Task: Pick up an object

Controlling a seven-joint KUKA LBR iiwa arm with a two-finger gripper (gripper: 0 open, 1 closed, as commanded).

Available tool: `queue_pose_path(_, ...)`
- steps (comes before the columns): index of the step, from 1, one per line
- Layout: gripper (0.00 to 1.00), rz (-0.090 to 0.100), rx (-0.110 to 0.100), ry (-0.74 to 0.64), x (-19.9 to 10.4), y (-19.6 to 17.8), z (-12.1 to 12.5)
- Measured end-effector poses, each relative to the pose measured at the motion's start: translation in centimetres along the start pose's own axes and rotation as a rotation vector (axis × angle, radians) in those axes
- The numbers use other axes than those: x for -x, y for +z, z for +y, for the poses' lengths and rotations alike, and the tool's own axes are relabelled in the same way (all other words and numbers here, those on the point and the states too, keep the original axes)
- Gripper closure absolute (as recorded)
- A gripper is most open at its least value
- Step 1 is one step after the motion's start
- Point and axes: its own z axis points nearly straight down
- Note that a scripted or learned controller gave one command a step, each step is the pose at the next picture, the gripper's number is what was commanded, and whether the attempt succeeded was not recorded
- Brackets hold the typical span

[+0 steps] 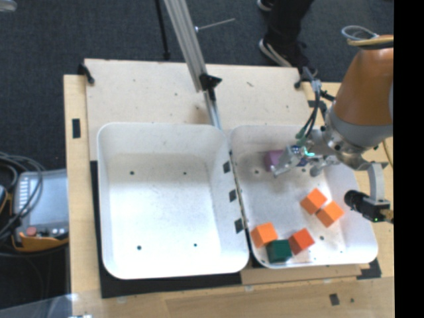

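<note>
Two bins: a left white bin (165,197) and a right white bin (344,244) are sitting side by side on the bench (152,91), their inner walls touching.
Arm: the grey arm with its orange band (368,88) is reaching in from the right and hanging over the upper part of the right bin.
Mast: a slanted metal rail (185,38) is running down from the top toward the seam between the bins.
Gripper: the claw (295,159) is pointing left, low over the right bin's floor; whether its jaws are apart or together cannot be told at this blur.
Purple object: a small purple piece (273,158) is lying in the upper middle of the right bin, just beside the claw's tip on its left; contact cannot be told.
Orange blocks: two (315,201) (330,212) are lying touching each other below and right of the claw, well apart from it; two more (265,233) (302,240) are resting near the bin's front wall.
Green block: a dark green cube (279,250) is sitting between those two front orange blocks, against the front rim.
</note>
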Motion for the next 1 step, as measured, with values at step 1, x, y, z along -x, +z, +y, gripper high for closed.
queue_pose_path(1,0.00,-0.001,0.005,0.003,0.02,-0.18,0.07)
